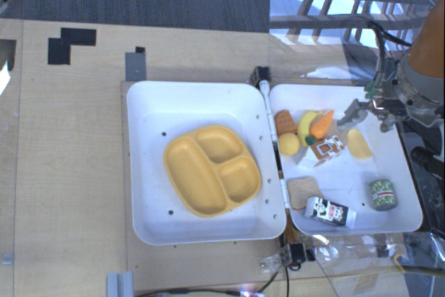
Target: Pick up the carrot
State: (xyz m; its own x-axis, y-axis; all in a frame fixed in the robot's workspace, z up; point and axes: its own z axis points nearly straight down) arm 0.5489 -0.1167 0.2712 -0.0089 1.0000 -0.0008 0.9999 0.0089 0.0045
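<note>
On the worktop two white bins sit side by side. The left bin holds a yellow divided plate. In the right bin the carrot lies at the far left, touching a banana, with a lemon and a brown bread piece just beside. Nearer lie a milk carton and a green can. The gripper hovers right of the carrot, apart from it.

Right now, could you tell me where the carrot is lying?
The carrot lies in the right bin, near its upper left corner, leaning against the banana, with the gripper just to its right.
</note>
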